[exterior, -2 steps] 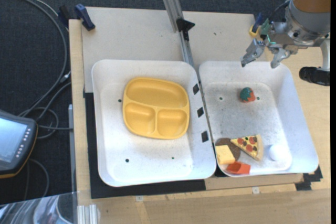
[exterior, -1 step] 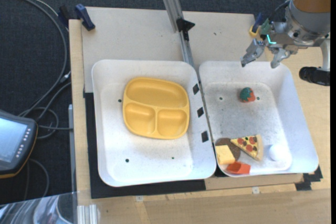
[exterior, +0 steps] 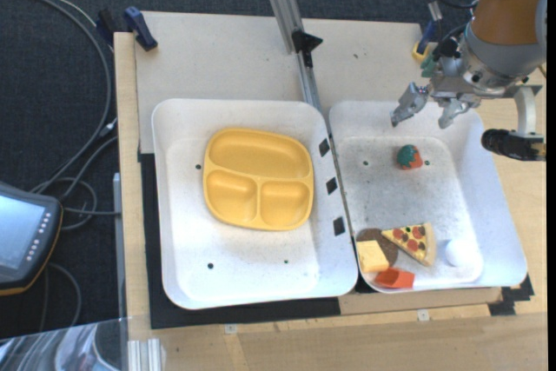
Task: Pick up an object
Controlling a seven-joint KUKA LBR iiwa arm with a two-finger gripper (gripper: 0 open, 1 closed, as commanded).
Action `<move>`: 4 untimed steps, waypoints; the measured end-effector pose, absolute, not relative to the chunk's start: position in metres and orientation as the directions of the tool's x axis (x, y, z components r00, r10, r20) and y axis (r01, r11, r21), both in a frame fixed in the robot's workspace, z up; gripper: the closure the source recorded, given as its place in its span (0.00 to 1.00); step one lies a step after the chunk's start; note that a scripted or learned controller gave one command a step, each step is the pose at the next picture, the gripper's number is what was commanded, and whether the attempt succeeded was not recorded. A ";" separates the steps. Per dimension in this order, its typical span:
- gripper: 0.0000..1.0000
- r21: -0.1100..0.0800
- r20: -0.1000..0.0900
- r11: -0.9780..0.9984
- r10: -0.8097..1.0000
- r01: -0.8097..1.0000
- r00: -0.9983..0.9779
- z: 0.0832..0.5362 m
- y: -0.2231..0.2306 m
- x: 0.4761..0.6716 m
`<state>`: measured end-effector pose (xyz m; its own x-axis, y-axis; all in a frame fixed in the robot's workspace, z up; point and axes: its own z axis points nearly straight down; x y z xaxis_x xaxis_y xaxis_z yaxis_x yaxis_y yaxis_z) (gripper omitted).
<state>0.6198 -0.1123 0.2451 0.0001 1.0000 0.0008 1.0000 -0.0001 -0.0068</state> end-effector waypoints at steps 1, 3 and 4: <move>0.00 -0.007 0.002 0.000 1.000 1.000 0.000 0.202 -0.107 0.621; 1.00 0.000 0.002 0.001 1.000 1.000 -0.001 0.173 -0.109 0.624; 1.00 0.008 -0.001 0.001 1.000 1.000 -0.001 0.228 -0.109 0.626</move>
